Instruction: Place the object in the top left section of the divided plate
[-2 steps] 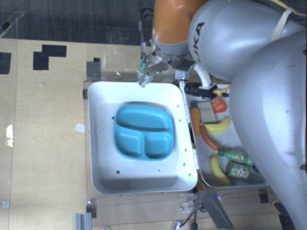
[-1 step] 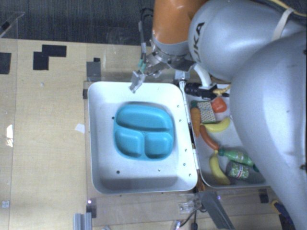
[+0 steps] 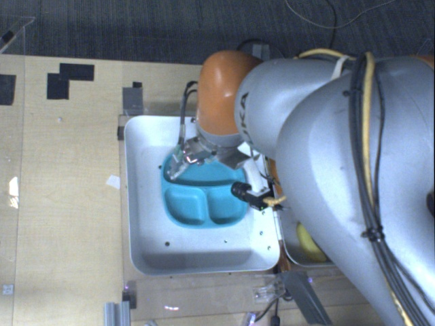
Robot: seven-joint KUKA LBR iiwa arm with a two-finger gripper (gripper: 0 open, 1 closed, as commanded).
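The blue divided plate (image 3: 204, 206) lies in the left white bin (image 3: 146, 202), a smooth moulded tray with rounded corners and raised ribs that part it into sections; two smaller sections lie open toward the near edge, while the far part sits under the arm. It looks like rigid, glossy plastic: light, stiff, and slick enough that anything dropped on it may slide against a rib.

The gripper (image 3: 182, 165) hangs over the far left corner of the plate, its metal parts close above the blue surface. I cannot tell whether it is released or clenched, nor whether anything sits in it; the wrist and orange band (image 3: 221, 90) hide that spot.

The only loose thing visible is a yellow object (image 3: 309, 243) in the right bin (image 3: 292, 258), well apart from the plate and half hidden by the grey arm. It is rounded and smooth-skinned, perhaps a toy fruit, though I cannot say whether it is the task's thing. If so, it would likely be light and slippery, best pinched across its narrow middle.

The wooden desk (image 3: 61, 202) around the bins is matt and pale.
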